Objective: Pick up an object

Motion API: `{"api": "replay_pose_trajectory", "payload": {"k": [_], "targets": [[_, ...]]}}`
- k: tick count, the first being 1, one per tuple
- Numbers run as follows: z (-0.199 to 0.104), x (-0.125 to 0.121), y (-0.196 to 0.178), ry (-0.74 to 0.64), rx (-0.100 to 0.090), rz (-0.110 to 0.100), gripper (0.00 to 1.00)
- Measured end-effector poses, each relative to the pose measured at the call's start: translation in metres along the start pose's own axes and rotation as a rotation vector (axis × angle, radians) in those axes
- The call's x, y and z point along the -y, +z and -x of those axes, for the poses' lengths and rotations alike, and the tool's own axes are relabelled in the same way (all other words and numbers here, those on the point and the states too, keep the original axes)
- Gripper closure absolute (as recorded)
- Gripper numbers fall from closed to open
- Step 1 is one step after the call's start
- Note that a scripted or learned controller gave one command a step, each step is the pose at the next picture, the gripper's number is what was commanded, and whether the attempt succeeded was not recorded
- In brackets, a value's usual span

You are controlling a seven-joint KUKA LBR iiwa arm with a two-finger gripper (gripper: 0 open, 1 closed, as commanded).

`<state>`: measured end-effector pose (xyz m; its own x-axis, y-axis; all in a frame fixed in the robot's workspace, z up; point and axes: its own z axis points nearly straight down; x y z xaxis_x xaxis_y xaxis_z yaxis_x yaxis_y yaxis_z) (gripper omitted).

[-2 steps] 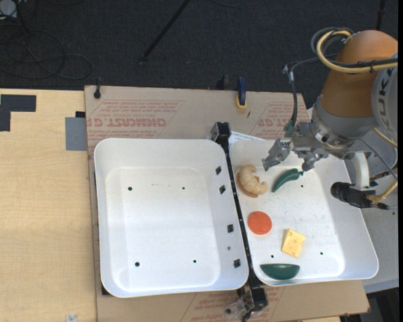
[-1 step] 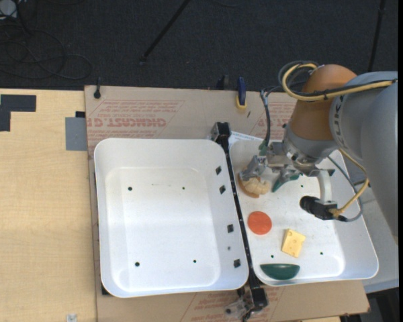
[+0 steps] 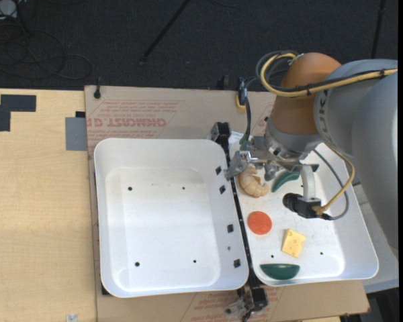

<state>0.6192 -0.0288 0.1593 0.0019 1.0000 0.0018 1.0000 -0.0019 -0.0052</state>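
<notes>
We see two white bins side by side on a brown cardboard sheet (image 3: 141, 116) with red print on it. The left bin (image 3: 107, 180) is smooth, shiny plastic with round corners and a few small dark dots on its floor. The right bin (image 3: 363, 260) holds the toys.

At the top of the right bin, close to the wall between the bins, lies a tan bread roll (image 3: 254, 184), lumpy and curved. The gripper (image 3: 247, 162) hangs right over it, at its top edge. We cannot tell if the gripper is open or closed, and we cannot tell if it touches the roll.

Just below the roll lies a flat, round orange-red disc (image 3: 259, 223). Next to that, lower and to the right, is a yellow cheese wedge (image 3: 293, 243) with little holes. At the bottom edge sits a dark green bowl shape (image 3: 280, 270). A blue-green curved piece (image 3: 286, 180) lies just right of the roll, partly hidden by the arm.

Black clips (image 3: 227, 188) sit along the wall where the two bins meet. The big grey and orange arm (image 3: 309, 86) covers the top right corner of the right bin. The pale wooden bench (image 3: 33, 213) spreads to the left, with black patches (image 3: 13, 109) and a grey patch (image 3: 75, 133) on it.
</notes>
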Motion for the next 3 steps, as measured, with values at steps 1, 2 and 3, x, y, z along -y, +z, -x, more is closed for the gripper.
{"api": "replay_pose_trajectory", "payload": {"k": [1,2,3], "targets": [[-0.001,0.000,0.000,-0.001,0.000,0.001,0.00],[0.005,0.013,0.020,-0.013,-0.018,0.013,0.00],[0.006,0.013,0.021,-0.018,-0.019,0.016,0.00]]}}
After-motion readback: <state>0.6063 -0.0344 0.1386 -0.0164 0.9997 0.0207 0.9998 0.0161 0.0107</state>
